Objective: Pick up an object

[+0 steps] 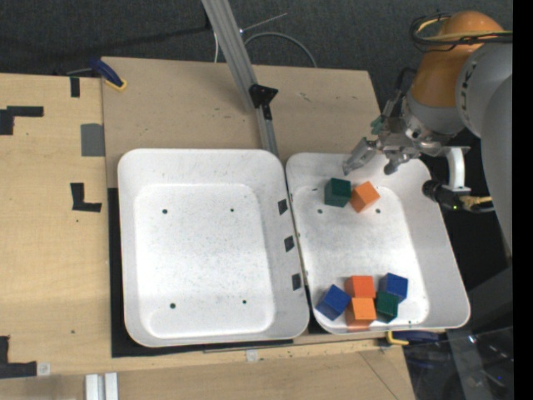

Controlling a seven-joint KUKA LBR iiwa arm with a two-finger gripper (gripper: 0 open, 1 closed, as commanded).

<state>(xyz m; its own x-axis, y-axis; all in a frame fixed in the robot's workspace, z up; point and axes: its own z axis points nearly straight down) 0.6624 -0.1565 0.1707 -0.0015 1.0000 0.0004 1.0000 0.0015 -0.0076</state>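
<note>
Camera view is showing the gripper (372,162) hanging over the far edge of the right bin (433,248), its two fingers standing apart and holding nothing between them. Just below and in front of the fingertips, a dark green cube (337,192) and an orange cube (365,196) are sitting side by side on the bin floor, close enough that they appear to be touching; the gripper is not touching either one. At the near end of the same bin, five more blocks are lying in a tight cluster: a blue cube (333,301), an orange cube at the back (361,285), an orange cube at the front (362,310), a green cube (386,306) and a second blue cube (396,286). The left bin (133,223) is lying beside the right one, their rims meeting along the middle. A grey metal bar (237,52) is running diagonally above the bench toward the bins' junction.
</note>
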